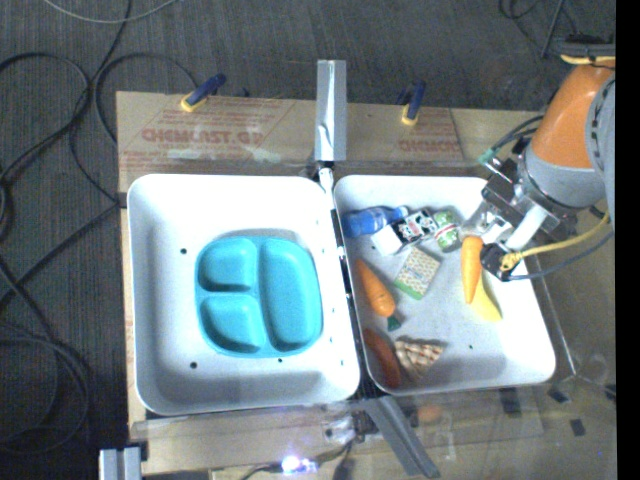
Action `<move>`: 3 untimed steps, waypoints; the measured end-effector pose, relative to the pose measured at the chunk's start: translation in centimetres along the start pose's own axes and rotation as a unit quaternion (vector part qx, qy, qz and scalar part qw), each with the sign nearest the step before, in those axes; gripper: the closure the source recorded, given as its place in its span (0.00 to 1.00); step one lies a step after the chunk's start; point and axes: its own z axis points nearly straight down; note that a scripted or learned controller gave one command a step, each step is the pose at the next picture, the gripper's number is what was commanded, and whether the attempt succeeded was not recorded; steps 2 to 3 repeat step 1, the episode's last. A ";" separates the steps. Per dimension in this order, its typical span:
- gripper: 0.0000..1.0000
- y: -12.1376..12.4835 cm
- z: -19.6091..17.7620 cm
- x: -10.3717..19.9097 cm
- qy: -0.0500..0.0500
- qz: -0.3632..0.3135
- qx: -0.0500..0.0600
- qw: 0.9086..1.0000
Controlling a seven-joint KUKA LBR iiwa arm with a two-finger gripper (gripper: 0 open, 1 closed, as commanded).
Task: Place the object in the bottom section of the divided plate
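Frankly, the end effector [497,236] — beside the right-hand carrot [469,266] — has an unreadable state.

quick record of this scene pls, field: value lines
left bin: holds blue divided plate
right bin: carrot, blue bottle, green packet, orange piece, others
gripper: above the right bin's right side, beside the orange piece
task status: no object on the plate yet

Robot lab bench: grey-orange arm [572,133] over two white bins [141,268], cardboard [235,133] held by spring clamps [203,91], loose cables [62,73] across dark carpet [420,18].
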 end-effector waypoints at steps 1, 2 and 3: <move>1.00 1.8 -1.7 -8.4 0.001 0.011 0.000 1.000; 1.00 1.8 -1.7 -8.4 0.001 0.011 0.000 1.000; 1.00 1.8 -1.7 -8.4 0.001 0.011 0.000 1.000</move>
